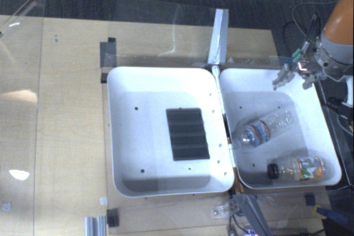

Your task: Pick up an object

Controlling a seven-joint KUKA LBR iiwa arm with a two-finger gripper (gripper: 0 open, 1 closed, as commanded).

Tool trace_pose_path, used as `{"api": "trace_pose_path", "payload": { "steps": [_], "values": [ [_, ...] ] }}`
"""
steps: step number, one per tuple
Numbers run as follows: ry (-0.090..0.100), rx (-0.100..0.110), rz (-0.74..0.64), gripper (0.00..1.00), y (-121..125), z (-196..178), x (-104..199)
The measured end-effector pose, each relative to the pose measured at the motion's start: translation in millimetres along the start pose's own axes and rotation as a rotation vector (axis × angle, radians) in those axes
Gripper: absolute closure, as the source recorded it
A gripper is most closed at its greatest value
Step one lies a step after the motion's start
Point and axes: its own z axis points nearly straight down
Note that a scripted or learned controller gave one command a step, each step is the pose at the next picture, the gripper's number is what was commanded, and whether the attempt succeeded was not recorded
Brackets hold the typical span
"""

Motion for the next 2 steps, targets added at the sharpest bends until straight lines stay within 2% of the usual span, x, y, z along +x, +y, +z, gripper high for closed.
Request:
{"api": "trace_pose_path", "payload": {
  "steps": [1,2],
  "values": [
    [0.000,0.000,-0.065,0.00,-44,126,6],
    [0.000,-0.009,-0.115,0.00,-55,132,67]
  ]
}}
